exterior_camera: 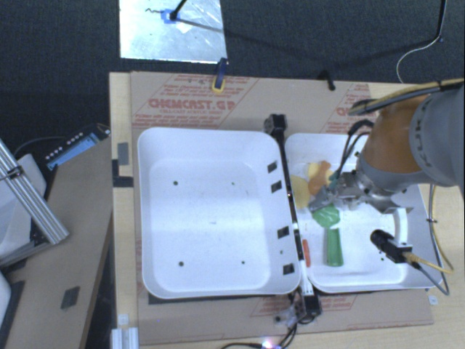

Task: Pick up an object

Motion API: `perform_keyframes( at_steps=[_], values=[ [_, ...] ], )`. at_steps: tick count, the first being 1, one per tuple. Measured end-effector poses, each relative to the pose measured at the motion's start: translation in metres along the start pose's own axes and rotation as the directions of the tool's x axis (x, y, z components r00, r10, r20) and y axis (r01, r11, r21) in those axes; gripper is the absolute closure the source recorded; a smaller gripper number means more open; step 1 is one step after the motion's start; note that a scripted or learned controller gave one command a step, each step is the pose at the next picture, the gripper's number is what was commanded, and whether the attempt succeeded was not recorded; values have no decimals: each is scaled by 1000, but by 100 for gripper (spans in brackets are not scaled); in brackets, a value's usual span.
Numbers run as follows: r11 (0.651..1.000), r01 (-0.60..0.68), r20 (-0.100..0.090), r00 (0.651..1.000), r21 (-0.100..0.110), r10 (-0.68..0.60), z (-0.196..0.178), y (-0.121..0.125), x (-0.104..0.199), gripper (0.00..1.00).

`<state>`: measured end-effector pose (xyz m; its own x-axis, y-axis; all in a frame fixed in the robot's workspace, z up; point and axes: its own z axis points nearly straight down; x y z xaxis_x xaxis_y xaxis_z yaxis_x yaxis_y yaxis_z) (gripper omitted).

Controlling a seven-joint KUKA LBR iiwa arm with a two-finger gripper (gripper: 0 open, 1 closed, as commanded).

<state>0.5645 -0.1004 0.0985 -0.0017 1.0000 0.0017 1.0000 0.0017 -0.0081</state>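
Observation:
My gripper hangs low over the left part of the right bin, with the grey arm and its orange band coming in from the right. Just under it lies a green object with a broad head and a long handle that points toward the bin's front. An orange and pale yellow object lies just behind the gripper, partly hidden by it. A flat yellow piece rests against the bin's left wall. A small red-orange piece lies by the left wall near the front.
The left bin sits right beside the right one, with a black divider strip between them. Both rest on a cardboard sheet. A shiny metal plate lies behind the bench.

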Motion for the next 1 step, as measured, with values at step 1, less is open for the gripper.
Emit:
perform_keyframes(
  at_steps=[1],
  values=[
    [1000, 1, 2, 1000, -11, -1, -17, 3, -1, 100]
  ],
)
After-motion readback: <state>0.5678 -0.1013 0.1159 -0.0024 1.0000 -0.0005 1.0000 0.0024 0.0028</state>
